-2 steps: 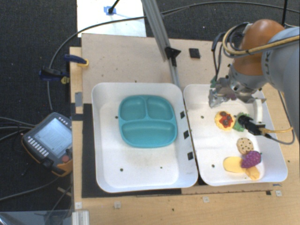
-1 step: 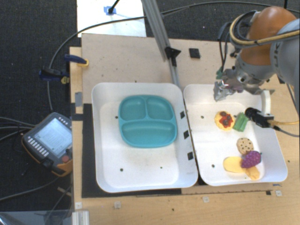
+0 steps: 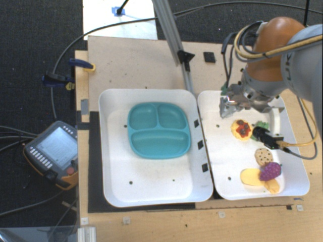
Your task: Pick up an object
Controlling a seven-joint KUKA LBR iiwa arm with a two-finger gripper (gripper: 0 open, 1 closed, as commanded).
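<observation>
My gripper [image 3: 225,108] hangs over the upper left part of the right bin [image 3: 218,150], with the grey arm and its orange band above it to the right. Just right of and below it lies a small round yellow toy with a red top [image 3: 241,129], and a green piece [image 3: 262,125] sits beside that. Further toward the front of the bin lie a speckled cookie [image 3: 263,156], a purple bunch of grapes [image 3: 270,171] and a yellow piece [image 3: 251,177]. I see nothing held in the gripper.
The left bin [image 3: 113,175] holds a teal divided plate [image 3: 159,130]. A slanted metal pole [image 3: 171,29] crosses the bench behind the bins. A teach pendant [image 3: 53,153] lies on the floor at the left.
</observation>
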